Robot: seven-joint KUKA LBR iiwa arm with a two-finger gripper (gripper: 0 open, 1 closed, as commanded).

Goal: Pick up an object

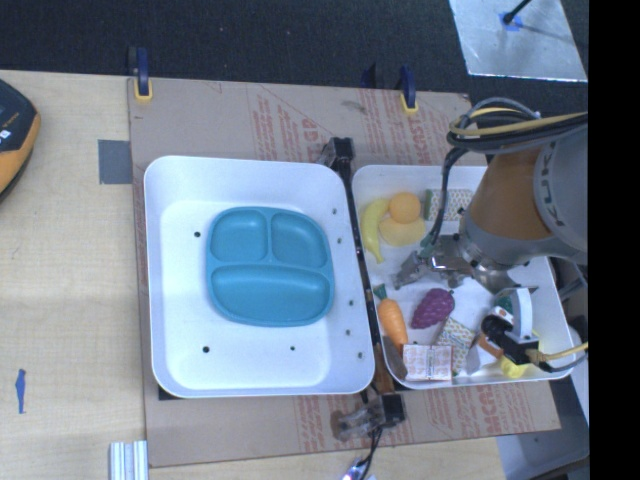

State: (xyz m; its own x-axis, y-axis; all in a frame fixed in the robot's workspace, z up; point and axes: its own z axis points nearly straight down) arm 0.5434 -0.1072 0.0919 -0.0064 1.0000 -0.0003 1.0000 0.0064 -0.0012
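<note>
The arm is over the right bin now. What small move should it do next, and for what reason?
Probably a short descent with a slight shift toward the purple grape bunch. The hand sits in the right bin just above that bunch, with the banana and orange ball behind it, and nothing is seen between its fingers. The grapes look like the nearest, least crowded target.

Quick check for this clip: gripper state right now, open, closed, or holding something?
Gripper: jaws open, holding nothing, low in the right bin, just above the purple grapes.
</note>
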